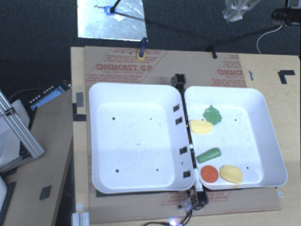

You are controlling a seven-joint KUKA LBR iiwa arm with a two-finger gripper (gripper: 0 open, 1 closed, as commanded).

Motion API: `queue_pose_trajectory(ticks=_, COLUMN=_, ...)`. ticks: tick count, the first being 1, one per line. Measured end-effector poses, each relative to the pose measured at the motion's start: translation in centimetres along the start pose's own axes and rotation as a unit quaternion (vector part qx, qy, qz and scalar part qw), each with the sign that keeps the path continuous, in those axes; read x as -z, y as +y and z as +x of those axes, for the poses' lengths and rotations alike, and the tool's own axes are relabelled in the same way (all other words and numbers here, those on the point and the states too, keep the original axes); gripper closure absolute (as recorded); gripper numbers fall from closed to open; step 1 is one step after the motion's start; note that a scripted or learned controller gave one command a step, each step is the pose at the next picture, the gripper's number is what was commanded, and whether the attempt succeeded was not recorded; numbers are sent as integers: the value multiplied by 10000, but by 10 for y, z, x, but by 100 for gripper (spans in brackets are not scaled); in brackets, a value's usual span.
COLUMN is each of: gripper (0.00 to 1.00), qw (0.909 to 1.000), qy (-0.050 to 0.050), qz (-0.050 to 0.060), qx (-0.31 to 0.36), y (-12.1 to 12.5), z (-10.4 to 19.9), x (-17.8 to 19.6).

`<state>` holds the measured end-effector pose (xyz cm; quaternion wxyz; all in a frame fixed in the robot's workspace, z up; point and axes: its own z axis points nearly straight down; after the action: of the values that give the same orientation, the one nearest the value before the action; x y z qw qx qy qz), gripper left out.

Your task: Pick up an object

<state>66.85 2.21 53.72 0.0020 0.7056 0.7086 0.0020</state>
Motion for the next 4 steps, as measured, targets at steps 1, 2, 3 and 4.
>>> queue_pose_trajectory(ticks=1, gripper=100, qw=10000, qy=-2, qz=70, qx=-34, y=-68, z=-46, x=-91)
queue_pose_trajectory(ticks=2, gripper=100, qw=10000, qy=-22, qz=-1, qx=-47, y=-34, z=-128, x=-71)
queue_pose_trajectory(ticks=3, gripper=100, qw=10000, qy=-15, qz=-14, qx=4, y=1, z=-128, x=-26)
queue_pose_trajectory(ticks=4, gripper=100, qw=10000, qy=-22, qz=6, qx=-47, y=-2, z=-216, x=-14)
